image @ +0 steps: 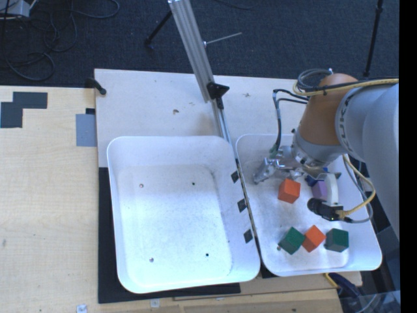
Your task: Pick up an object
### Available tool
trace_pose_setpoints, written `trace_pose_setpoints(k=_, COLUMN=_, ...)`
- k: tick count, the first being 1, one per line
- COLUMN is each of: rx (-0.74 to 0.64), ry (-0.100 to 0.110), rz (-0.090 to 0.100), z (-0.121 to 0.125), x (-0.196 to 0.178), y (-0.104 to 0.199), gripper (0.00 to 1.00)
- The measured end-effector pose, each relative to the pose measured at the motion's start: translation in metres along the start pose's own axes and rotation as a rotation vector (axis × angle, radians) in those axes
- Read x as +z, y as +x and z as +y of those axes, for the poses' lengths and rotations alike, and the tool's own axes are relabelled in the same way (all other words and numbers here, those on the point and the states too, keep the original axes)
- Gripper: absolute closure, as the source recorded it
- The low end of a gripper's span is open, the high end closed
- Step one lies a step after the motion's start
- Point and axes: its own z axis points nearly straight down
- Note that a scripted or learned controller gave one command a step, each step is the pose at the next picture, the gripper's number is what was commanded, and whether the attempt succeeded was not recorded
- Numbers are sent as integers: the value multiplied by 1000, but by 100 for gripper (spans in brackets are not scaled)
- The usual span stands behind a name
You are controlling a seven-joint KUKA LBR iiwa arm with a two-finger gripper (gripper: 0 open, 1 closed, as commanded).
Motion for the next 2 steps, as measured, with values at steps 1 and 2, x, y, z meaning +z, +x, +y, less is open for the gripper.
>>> trace_pose_setpoints(k=1, rx=-1, ry=3, rz=-1, z=-18, x=-1, y=-14, gripper=0)
trace_pose_setpoints(k=2, rx=-1, ry=-1, rz=-1, z=-55, x=-3, y=-16, gripper=0)
